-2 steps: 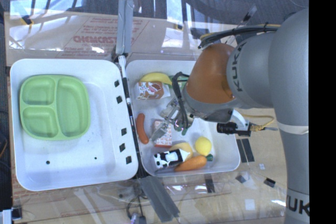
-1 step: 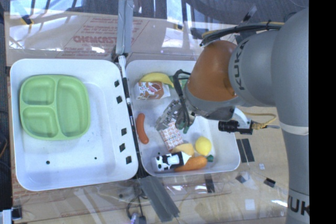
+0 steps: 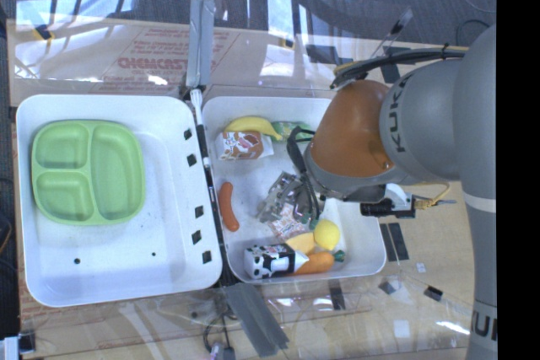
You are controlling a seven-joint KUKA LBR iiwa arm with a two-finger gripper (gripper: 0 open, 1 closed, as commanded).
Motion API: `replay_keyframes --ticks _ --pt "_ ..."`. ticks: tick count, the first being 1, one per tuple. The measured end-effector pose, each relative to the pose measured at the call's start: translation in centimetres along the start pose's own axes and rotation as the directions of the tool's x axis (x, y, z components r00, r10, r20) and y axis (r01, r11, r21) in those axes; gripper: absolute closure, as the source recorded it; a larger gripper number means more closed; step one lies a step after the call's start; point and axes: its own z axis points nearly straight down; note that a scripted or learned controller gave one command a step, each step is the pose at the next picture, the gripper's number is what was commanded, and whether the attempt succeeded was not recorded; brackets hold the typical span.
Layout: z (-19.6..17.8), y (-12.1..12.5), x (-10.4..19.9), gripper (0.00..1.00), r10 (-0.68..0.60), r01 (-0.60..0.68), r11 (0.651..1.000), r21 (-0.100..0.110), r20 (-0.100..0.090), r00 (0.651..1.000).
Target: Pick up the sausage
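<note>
My grey arm with its orange band (image 3: 363, 139) hangs over the right white plastic bin (image 3: 253, 110), and my metal two-finger gripper (image 3: 287, 200) sits mid-bin; whether it is apart or together I cannot tell. The small reddish-orange sausage (image 3: 228, 206) lies free at nine o'clock from the gripper, beside the bin's left wall. That wall may block one side of my grasp, and the sausage could roll away.

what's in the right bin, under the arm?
Under the gripper in the right bin lies a crumpled wrapper. Around it: sausage, banana, lemon, carrot, a black-and-white cow-print carton. The arm's orange band hides the bin's right part.
</note>
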Motion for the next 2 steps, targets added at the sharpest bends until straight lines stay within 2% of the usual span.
replay_keyframes --ticks 1,2 --pt "0.0 0.0 0.0 0.0 0.0 0.0 1.0 0.0 0.0 1.0" --pt "-0.4 5.4 -3.5 0.0 0.126 -0.126 0.992 -0.001 0.006 0.992"
